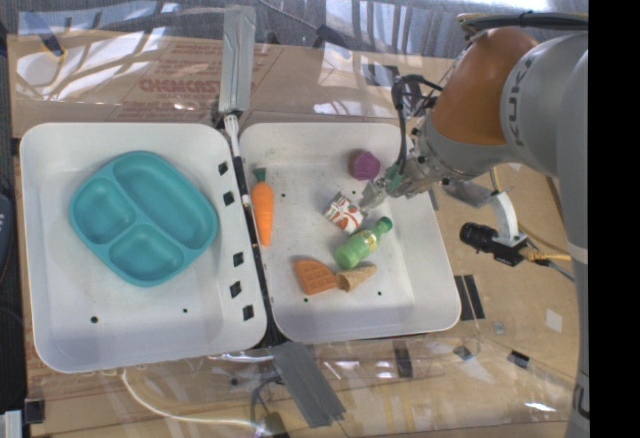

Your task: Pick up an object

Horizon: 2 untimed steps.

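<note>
Hovering over the right bin [300, 141], the tool [385, 188] sits low near that bin's right wall, between the purple ball [365, 165] and the green bottle [362, 244]. Whether it is spread or closed cannot be told from this slant; nothing is visibly in it.

Nearest candidates: small red-and-white can [344, 215], lying tilted just left of the tool; green bottle just nearer, on its side, cap end pointing up-right.

Other toys in the same bin: carrot [262, 210] along the left wall, orange waffle piece [314, 276] and cone [356, 276] touching at the near side. Left bin [40, 256] carries a teal divided plate [143, 216].

Handling judgement: all look like light, hollow, stiff plastic play food with smooth, somewhat slippery skin; not fragile. The can is short and likely rolls, so pinch across its round sides. The bottle is best taken across the body, not the narrow neck. The ball may squirt out of a pinch.
</note>
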{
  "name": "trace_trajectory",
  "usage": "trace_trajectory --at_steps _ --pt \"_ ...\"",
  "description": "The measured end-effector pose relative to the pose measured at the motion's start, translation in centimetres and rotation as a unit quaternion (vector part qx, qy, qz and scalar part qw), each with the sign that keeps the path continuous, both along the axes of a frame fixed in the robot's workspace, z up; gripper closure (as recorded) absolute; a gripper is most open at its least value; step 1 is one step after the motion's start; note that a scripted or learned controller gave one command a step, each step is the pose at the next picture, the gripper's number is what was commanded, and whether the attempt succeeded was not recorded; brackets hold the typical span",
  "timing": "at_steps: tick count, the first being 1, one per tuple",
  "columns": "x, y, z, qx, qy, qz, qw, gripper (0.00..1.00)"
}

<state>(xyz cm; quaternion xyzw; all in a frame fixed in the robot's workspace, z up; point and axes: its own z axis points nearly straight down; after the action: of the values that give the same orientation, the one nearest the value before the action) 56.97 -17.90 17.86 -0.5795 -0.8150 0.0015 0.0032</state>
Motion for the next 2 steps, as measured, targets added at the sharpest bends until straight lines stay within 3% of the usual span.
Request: trace_trajectory --at_steps 1,2 --pt "-5.2 1.9 -8.7 0.0005 -0.002 0.025 0.9997 1.00" --pt "-2.2 7.8 4.0 -0.0008 -0.006 0.185 0.9828 1.00"
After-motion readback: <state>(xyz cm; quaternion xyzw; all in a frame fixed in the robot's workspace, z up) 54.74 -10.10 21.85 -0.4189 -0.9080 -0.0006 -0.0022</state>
